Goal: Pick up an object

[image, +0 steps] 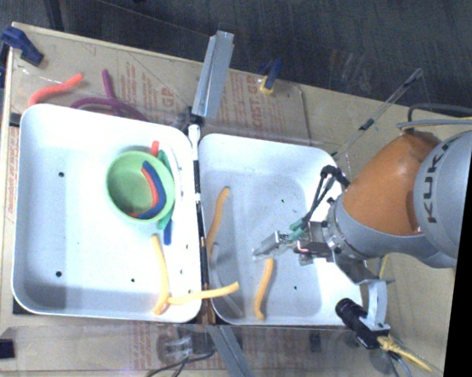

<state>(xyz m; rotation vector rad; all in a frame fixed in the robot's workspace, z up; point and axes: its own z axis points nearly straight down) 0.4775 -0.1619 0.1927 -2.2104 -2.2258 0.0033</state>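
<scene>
Nearest to us, at the front edge of the wooden desk [111, 348], we see a grey metal bracket [235, 360] and some loose cabling below the two bins. Just above that, a long yellow flexible strip [172, 291] drapes over the front corner of the left shallow white bin [50, 228], with one end reaching across the divide towards the right shallow white bin [256, 164]. In the right bin, a short orange stick [264, 286] lies near the front wall, almost upright in our view, and a second thin orange strip [218, 211] lies along the bin's left wall. The arm's two-finger hand [270, 245] hangs over the middle of the right bin, just above the upper end of the short orange stick; we see its fingers parted, with nothing between them. Behind it rises the grey arm with its orange band [395, 191], coming in from the right. In the left bin, a green plastic bowl [137, 186] sits towards the right wall, with red and blue curved pieces resting in it. Farthest off, on the desk beyond the bins, we see an orange-red tool handle [55, 89], a purple curved cord [105, 104] and a blue clamp [272, 74].
</scene>
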